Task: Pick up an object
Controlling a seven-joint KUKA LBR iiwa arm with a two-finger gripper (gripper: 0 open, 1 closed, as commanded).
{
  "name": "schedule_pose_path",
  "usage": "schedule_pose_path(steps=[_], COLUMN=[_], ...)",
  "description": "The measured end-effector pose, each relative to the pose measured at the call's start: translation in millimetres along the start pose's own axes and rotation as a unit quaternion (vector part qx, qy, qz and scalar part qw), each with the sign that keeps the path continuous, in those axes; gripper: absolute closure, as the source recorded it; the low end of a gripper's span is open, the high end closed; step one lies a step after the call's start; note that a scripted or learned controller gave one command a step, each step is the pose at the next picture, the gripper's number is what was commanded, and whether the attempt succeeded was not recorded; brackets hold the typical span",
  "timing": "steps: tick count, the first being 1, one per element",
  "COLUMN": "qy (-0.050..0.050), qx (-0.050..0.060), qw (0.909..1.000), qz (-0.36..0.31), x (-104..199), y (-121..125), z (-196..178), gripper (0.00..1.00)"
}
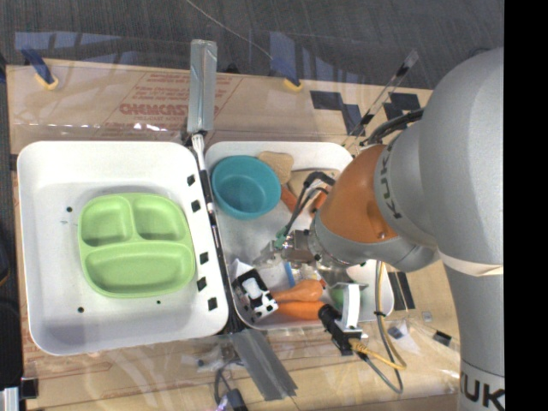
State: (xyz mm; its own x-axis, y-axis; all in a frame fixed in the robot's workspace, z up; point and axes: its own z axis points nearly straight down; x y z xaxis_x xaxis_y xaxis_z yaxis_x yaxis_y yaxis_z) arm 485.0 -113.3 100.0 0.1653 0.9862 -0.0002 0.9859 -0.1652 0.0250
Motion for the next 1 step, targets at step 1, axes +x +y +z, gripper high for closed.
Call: schedule_pose_path(steps=[1], qy=[-0.002], qx=[-0.001], qw=[1.0000], qz=[-0.002], x=[-1.9], y=[1.5], z=[-10.3], gripper=[1.00])
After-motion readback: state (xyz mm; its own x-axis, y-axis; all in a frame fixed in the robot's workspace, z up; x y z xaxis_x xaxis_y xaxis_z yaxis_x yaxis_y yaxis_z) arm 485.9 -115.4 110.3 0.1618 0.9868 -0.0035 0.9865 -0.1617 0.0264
